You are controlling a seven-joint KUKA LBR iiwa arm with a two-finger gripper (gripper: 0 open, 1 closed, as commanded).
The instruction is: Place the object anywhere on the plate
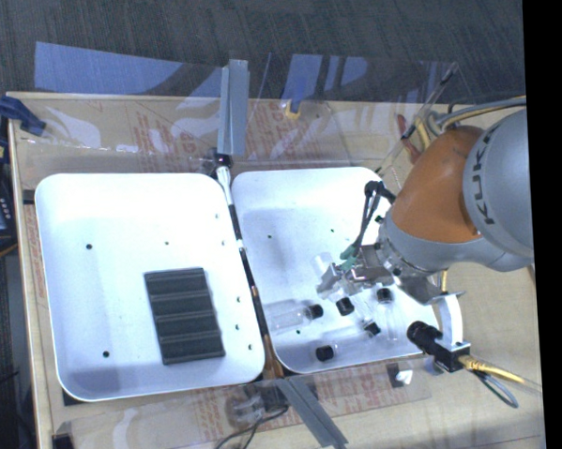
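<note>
Camera view, clear vial [290,314] apparently lying sideways, long axis left-right, fingers [333,280] state unclear

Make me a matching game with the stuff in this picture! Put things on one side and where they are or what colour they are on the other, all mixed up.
Things:
1. dark ribbed rectangular plate
2. clear plastic bottles with black caps
3. band above the arm's wrist
4. two-finger gripper

Matches:
A. orange
B. lying in the right bin
C. lying in the left bin
D. over the right bin

Pairs: 1-C, 2-B, 3-A, 4-D
</note>
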